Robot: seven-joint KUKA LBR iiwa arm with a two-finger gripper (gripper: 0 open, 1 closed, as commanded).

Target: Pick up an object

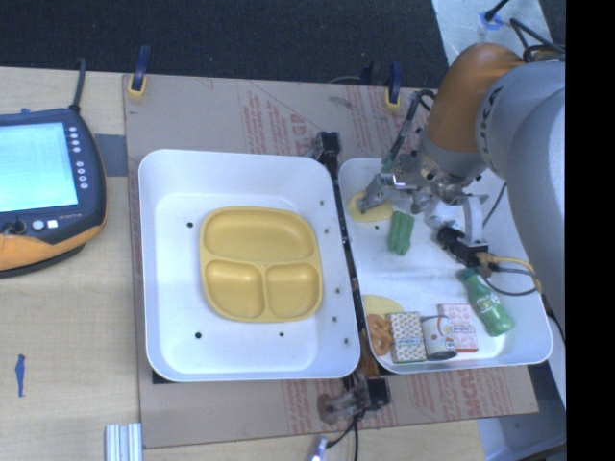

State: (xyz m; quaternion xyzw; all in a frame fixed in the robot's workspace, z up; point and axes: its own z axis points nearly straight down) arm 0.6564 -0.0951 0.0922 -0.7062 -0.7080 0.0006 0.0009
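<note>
Two shallow white bins sit side by side on a cardboard sheet laid over the wooden bench. The left bin carries a yellow divided plate, three compartments, lying flat near the middle of the bin floor.

The right bin is the busier one. The arm, grey with its orange band, comes in over the bin's far right corner, and the gripper hangs low over the far left part of the bin. A green cylinder-shaped piece lies just below the fingers, by the look of it on the bin floor rather than lifted. Whether the fingers are spread or closed I cannot tell; the wrist hardware and cables crowd them.

A pale yellow round piece lies against the bin's far left edge, just beside the gripper. Near the right edge lies a green bottle, tilted, neck toward the arm. Along the near edge are a small carton, a red-and-white box with a tin can between them, and a pretzel-like item at the near left corner.

A teach pendant rests at the bench's left edge.
</note>
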